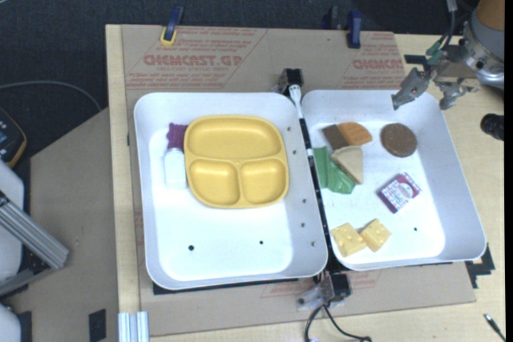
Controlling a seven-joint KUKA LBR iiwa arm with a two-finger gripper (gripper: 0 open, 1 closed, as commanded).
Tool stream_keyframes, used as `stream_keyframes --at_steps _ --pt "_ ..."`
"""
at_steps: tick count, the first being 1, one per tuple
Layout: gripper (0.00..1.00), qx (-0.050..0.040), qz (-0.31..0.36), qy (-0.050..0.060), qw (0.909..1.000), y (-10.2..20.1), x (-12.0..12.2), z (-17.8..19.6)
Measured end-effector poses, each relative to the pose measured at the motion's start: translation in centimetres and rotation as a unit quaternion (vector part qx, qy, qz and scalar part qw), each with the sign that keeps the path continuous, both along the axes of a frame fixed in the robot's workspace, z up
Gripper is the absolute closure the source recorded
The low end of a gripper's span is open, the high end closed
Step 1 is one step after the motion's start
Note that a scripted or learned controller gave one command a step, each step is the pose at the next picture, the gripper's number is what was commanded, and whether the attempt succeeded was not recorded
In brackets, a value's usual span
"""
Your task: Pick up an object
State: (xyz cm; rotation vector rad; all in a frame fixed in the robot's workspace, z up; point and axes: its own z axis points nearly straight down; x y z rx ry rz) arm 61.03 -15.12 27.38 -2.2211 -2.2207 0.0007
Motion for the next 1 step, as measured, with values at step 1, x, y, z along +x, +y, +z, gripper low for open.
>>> stream_keyframes --at_steps 1 --pt "0.00 0.0003 0.000 0.002 1.0000 -0.25 0.32 -4.28"
